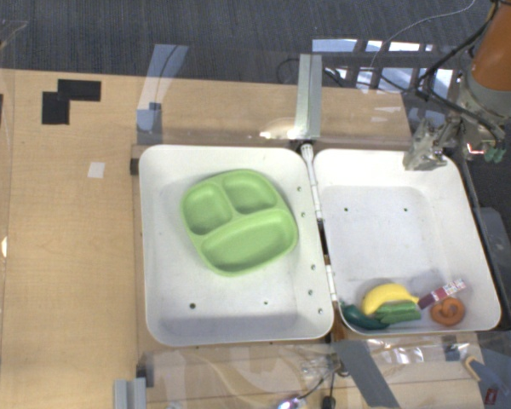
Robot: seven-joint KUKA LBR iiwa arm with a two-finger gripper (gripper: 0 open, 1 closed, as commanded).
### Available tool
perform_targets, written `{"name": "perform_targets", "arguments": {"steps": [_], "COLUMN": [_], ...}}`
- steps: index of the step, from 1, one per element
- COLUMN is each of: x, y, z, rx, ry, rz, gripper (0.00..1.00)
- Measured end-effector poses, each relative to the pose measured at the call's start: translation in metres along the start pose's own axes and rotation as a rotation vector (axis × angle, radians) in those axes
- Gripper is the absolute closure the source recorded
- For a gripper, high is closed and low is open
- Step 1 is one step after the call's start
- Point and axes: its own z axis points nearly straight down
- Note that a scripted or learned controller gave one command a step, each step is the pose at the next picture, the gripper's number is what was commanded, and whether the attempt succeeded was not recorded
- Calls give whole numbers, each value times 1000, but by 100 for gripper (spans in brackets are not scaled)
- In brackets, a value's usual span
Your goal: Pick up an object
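Hovering at about one o'clock over the far right corner of the right bin (460, 196), the end effector (426, 153) hangs above the rim; whether it is spread or pressed together cannot be told. Toward five o'clock, in that bin's near corner, lie a yellow banana (388, 296), a green vegetable (381, 315), an orange fruit (447, 312) and a small pink packet (441, 294). At nine o'clock, the left bin (166, 305) carries a green divided plate (238, 221).

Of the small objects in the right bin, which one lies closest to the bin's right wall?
The orange round object, in the near right corner. The yellow banana and the green object lie further left.
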Motion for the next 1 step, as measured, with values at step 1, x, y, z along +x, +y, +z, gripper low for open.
{"name": "perform_targets", "arguments": {"steps": [1], "x": [11], "y": [-18], "z": [-22], "rx": [2], "ry": [-3], "rz": [72], "gripper": [100]}}
